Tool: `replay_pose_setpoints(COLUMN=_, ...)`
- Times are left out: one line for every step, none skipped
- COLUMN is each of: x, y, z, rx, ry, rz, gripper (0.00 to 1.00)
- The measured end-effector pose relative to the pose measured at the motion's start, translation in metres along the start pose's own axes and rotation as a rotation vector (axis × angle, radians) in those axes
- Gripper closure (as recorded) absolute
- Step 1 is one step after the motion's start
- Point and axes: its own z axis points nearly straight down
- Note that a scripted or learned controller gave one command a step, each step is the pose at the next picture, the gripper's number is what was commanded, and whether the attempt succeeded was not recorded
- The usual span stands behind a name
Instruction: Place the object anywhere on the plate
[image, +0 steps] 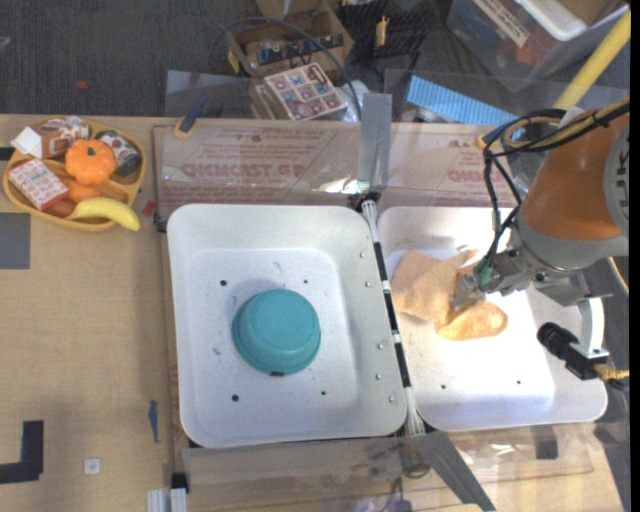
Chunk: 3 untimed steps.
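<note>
Two shallow white bins sit side by side on the bench, meeting along a raised seam near the middle of the camera view. The left bin (200, 250) holds a teal plate (277, 331), an upturned round dish resting a little below the bin's centre. Bare white floor rings it on every side, widest toward the far wall and the left wall, so the plate stands well apart from each rim.

The right bin (520, 400) carries the object (425, 287), a floppy tan and orange piece that looks like cloth or soft pastry, though the bright glare makes its material hard to judge. It lies in the bin's upper left part, its left edge near the seam between the bins. The near half of that bin's floor is bare.

The arm (575, 190) comes in from the right, its orange band over the bin's right side and black cables looping above it. The wrist slants down and leftward, placing the gripper (470, 290) at the object's right part, low against it. The fingers are dark and small against the glare, and it cannot be told whether they are spread or pinching the object.

Beyond the bins, a yellow tray of toy food (75, 175) sits at the bench's far left corner.
</note>
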Motion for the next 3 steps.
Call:
replay_pose_setpoints(x=0.000, y=0.001, z=-0.040, rx=-0.001, ry=0.000, rz=-0.001, gripper=1.00)
replay_pose_setpoints(x=0.037, y=0.016, z=-0.036, rx=-0.001, ry=0.001, rz=-0.401, gripper=1.00)
replay_pose_setpoints(x=0.081, y=0.041, z=-0.047, rx=-0.006, ry=-0.003, rz=-0.800, gripper=1.00)
